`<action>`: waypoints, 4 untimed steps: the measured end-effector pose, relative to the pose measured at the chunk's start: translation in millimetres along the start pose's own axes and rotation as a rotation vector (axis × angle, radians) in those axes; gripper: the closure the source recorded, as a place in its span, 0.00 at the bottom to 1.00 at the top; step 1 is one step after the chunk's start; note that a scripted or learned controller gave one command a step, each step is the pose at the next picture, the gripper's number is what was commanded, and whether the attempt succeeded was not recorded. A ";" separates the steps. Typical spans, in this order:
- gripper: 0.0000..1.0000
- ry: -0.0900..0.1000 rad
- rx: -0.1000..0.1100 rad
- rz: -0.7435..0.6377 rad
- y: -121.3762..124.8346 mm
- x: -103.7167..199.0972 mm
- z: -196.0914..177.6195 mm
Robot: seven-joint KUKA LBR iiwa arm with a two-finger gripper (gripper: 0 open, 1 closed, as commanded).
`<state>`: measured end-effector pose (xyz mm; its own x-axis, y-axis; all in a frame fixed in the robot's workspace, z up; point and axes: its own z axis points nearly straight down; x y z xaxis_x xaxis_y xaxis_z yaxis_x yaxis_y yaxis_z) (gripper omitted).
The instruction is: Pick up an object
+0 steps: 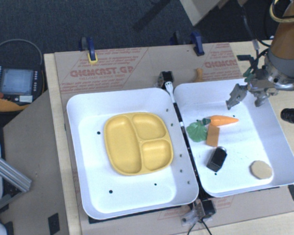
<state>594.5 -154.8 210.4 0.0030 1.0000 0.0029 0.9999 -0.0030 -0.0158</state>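
Gripper (247, 95) hangs spread and holding nothing above the right bin (276, 174), near the carrot (224, 120).

Two white bins (92, 197); one yellow tray (137, 142); one carrot (222, 120), orange block (213, 135), green piece (195, 131), black block (217, 159), tan disc (260, 169).

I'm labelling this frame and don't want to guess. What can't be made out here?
- Hand, camera view: small and blurred, so its opening can't be judged, nor whether it touches the right bin.
- Arm: cut off by the right edge.
- Green item: partly covered by the orange block; type unclear.
- Black object and tan round object: too small to identify.
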 end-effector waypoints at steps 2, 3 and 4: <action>0.00 -0.001 -0.009 -0.003 7.4 -3.1 53.5; 0.00 -0.001 -0.009 -0.004 8.8 0.2 117.2; 0.00 -0.002 -0.012 -0.003 8.7 0.6 126.2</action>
<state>601.2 -153.8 84.1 0.0000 1.0000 0.0012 1.0000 0.0000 -0.0039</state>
